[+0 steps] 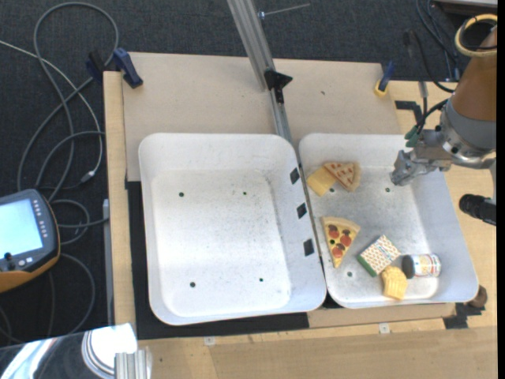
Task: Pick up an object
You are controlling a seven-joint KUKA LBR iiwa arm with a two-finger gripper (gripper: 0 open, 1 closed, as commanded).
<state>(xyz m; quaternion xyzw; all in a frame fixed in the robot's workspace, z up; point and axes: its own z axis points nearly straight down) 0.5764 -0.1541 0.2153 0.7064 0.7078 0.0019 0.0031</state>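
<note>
The right bin [442, 212] holds several small items. A tan toast-like wedge [342, 174] lies beside a yellow block [320, 181] near the bin's far left. A pizza slice [340, 238] sits at mid left. A patterned green-edged box [379, 254], a yellow chunk [394, 283] and a small can [423, 266] cluster at the near right. My gripper [404, 168] hangs over the bin's far right part, to the right of the toast wedge, with nothing visibly between its fingers.
The left bin [158, 164] lies beside the right one, split by a row of black clips [301, 209]. A metal pole [251, 34] slants up from the bench's back. Blue clamps [126, 65] mark the back corners. A pendant [24, 235] and cables lie on the floor at left.
</note>
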